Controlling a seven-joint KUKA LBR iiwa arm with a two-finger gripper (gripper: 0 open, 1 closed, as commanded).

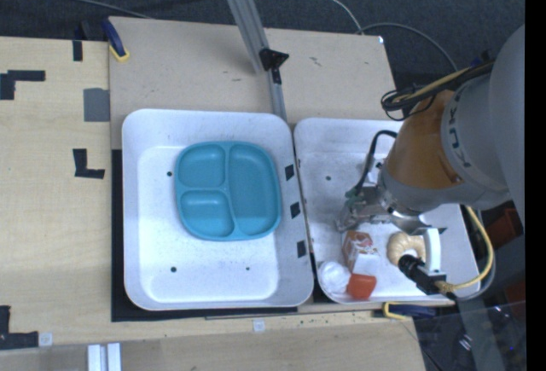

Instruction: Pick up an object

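My gripper (pixel 357 214) reaches down into the right bin (pixel 328 147), its tip just above a reddish-brown packet with a white label (pixel 359 246). An orange-red block (pixel 362 286) lies near the bin's front edge, beside a clear roundish piece (pixel 335 277). A tan, curved object (pixel 401 246) sits to the right of the packet, next to a black-and-white part of the arm (pixel 420 265). The wrist hides the fingers.
The left bin (pixel 145 216) holds a blue divided plate (pixel 229 189). A metal pole (pixel 247 11) slants down to the seam between the bins. The grey arm with its orange band (pixel 422 152) covers the right bin's right half. Cables (pixel 480 246) loop beside it.
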